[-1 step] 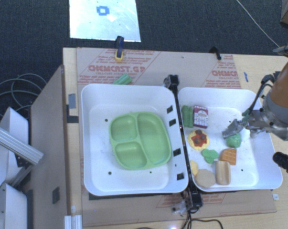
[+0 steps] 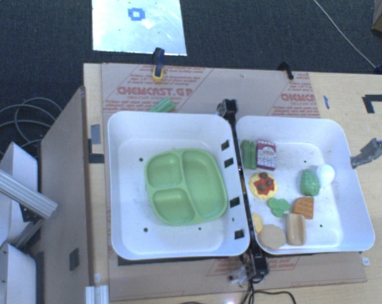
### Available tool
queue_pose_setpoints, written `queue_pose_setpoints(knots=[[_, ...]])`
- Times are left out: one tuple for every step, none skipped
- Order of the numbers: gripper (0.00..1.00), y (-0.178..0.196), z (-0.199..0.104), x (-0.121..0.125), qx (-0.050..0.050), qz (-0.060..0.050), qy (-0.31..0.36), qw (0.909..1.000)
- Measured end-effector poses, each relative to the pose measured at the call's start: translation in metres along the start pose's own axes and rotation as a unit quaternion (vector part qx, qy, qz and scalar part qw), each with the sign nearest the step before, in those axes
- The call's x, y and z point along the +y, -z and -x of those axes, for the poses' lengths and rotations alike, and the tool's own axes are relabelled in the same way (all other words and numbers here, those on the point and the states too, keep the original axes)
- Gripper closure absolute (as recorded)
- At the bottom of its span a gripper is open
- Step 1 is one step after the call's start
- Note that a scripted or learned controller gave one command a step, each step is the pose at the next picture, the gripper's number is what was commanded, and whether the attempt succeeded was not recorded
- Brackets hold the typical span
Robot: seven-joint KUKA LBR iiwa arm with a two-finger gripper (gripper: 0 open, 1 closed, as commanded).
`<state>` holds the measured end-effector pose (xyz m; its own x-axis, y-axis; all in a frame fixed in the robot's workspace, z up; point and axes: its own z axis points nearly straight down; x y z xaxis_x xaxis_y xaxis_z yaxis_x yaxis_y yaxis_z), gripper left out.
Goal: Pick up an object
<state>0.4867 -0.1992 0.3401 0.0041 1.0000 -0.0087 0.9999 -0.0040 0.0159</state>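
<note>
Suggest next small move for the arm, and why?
Probably bring the gripper left over the right bin toward the white egg. The gripper sits at the bin's right rim, away from the toys, and the egg looks nearest.

pale green tray (image 2: 185, 187), white bins (image 2: 171, 124), red-and-yellow pizza (image 2: 263, 185)

Dark blue carpet (image 2: 38, 37) surrounds the wooden bench (image 2: 197, 84), with a pale sheet (image 2: 138, 18) lying behind it.

A grey metal pincer (image 2: 370, 151), angular, pale highlights along its edges.
</note>
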Motion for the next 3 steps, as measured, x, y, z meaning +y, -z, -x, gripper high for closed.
queue_pose_setpoints(knots=[[0.0, 0.014, -0.004, 0.001, 0.003, -0.005, 0.004, 1.0], [0.0, -0.016, -0.015, 0.0, 0.004, -0.007, 0.004, 1.0], [0.0, 0.043, -0.105, 0.002, 0.005, -0.003, 0.009, 0.9999]])
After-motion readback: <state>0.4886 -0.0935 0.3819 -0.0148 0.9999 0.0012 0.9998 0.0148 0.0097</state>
